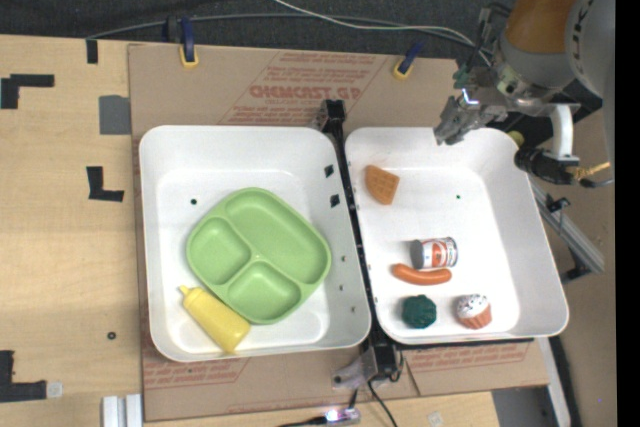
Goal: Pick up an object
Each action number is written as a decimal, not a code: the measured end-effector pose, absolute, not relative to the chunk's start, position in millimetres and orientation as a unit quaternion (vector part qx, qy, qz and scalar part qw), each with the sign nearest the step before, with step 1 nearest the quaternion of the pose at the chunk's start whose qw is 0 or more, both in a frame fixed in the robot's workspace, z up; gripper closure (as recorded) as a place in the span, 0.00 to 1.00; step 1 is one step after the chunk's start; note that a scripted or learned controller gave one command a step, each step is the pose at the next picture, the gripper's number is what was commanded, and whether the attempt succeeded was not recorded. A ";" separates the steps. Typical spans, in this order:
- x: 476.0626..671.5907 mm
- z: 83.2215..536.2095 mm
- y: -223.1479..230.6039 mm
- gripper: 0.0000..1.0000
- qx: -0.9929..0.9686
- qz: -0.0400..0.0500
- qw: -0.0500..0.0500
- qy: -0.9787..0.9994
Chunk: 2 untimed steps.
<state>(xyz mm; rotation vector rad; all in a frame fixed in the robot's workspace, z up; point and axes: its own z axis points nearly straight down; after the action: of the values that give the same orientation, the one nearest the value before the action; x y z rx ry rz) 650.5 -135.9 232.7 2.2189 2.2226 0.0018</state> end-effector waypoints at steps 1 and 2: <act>636.8 220.0 -83.9 1.00 0.705 -0.001 -0.001 0.709; 620.5 230.7 -30.8 1.00 0.705 0.000 -0.001 0.709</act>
<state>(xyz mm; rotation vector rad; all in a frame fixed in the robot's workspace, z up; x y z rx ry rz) 620.5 -30.8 230.7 2.2165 2.2304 -0.0003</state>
